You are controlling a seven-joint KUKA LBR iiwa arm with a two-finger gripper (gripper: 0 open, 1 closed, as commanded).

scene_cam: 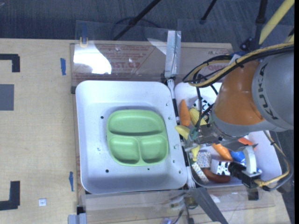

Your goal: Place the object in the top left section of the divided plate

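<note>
Green divided plate [138,136] in the left bin [88,125], arm at three o'clock over the right bin [275,164], tool [198,141] low among toys, orange carrot [185,114] beside it, grip state unclear.

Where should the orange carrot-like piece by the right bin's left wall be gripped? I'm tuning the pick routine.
Judging from this view, grip the orange carrot-like piece across its narrow middle, coming straight down from above. It lies lengthwise along the right bin's left wall, so the long sides look most reachable; neighbouring toys crowd its lower end.
</note>
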